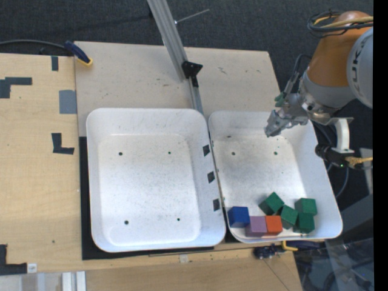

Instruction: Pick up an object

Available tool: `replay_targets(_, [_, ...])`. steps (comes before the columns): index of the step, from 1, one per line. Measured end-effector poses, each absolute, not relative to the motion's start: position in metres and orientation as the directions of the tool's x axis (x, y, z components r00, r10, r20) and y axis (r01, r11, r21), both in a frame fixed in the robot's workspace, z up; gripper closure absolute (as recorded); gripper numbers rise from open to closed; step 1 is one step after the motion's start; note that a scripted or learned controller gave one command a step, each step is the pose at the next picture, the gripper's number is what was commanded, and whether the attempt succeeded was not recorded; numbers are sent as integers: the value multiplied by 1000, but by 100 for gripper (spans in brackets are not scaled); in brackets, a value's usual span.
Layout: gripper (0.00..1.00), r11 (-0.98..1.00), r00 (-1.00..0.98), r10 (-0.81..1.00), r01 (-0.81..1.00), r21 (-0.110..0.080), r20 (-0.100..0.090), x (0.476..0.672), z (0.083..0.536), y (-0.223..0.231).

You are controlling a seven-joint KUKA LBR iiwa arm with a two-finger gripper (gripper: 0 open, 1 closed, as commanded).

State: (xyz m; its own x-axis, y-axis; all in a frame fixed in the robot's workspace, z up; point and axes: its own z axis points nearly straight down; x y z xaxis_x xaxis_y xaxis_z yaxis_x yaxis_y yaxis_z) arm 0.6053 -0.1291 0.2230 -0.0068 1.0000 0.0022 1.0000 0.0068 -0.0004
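Seven small blocks sit bunched in the near corner of the right white bin (315, 162): a blue cube (238, 216), a purple one, an orange one and four green ones. The gripper (277, 126) hangs well apart, over the far end. The blue cube, out on the edge, looks easiest to grab.

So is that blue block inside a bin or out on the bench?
Inside. The blue block lies in the right bin, at its near left corner, beside a purple block.
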Motion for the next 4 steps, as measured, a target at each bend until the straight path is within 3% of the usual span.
replay_targets(3, [100, 7, -7, 1000, 1000, -4, 1, 582, 227, 46])
replay_targets(4, [100, 7, -7, 1000, 1000, -1, 2, 586, 232, 96])
